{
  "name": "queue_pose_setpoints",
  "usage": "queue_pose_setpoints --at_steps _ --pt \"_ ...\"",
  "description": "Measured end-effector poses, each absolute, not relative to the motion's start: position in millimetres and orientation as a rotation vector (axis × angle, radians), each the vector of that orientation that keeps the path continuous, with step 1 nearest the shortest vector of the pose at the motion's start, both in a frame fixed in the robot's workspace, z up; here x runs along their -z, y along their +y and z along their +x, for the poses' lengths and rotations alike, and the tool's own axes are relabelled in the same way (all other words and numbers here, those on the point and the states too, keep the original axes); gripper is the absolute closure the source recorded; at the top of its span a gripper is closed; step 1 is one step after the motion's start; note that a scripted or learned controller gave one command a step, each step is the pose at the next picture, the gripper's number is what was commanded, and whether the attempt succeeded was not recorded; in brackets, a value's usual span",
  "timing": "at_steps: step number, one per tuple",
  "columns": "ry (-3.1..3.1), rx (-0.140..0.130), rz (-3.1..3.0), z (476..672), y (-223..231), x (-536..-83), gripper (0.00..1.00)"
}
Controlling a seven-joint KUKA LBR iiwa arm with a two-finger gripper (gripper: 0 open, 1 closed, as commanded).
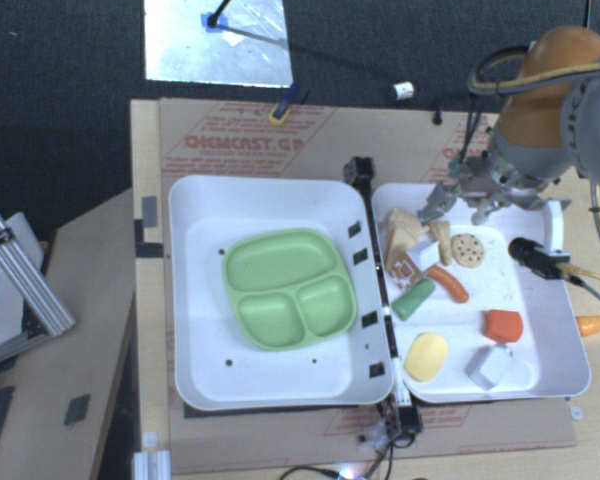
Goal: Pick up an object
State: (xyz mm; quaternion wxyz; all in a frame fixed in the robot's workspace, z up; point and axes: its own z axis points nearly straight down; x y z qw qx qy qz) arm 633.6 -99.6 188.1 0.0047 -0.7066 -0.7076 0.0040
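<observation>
I count about eight pieces in the right bin (555,363): a cookie (467,250), an orange sausage (447,283), a green piece (413,298), a yellow lemon (426,356), a red block (503,325), a white block (490,367) and pale bread pieces (404,232). My tool (468,198) hangs over that bin's far edge; I cannot tell its state. The left bin (195,268) holds one green three-compartment tray (288,288). The cardboard (245,140) beneath reads "CHEMCAST".

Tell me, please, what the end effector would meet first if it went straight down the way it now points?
Probably the bare white floor at the far end of the right-hand shallow white bin, close by the round speckled cookie and the tan bread pieces. The end effector hangs there, though one slanted view leaves depth uncertain.
</observation>
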Motion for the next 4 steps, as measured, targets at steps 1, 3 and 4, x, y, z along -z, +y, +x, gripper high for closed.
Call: queue_pose_setpoints --at_steps 1,3,4 --pt "-2.226 0.001 -2.218 636.5 -99.5 -196.5 0.0" --pt "-2.223 -0.003 -2.219 637.3 -97.8 -112.5 0.0" --pt "-2.224 -0.003 -2.215 637.1 -97.6 -108.2 0.0"
